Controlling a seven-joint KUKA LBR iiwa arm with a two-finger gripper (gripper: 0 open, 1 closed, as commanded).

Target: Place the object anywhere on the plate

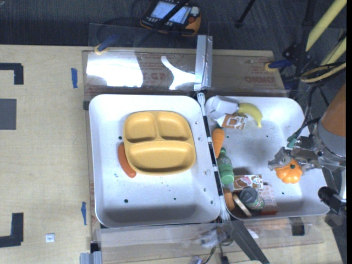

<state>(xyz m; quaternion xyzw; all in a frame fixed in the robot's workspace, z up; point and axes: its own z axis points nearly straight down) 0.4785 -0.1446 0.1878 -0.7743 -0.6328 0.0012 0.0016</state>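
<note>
Here the gripper (290,157) is seen low in the right bin (275,202), at a small orange pumpkin (290,172); its state cannot be told. The pumpkin is judged light, hard and smooth, best taken across its ribbed middle. The yellow plate (159,142) lies in the left bin, over the raised divider (208,147); open room is left above.

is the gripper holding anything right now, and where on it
Cannot be told: the gripper sits right over the orange pepper in the right bin, at its top.
</note>
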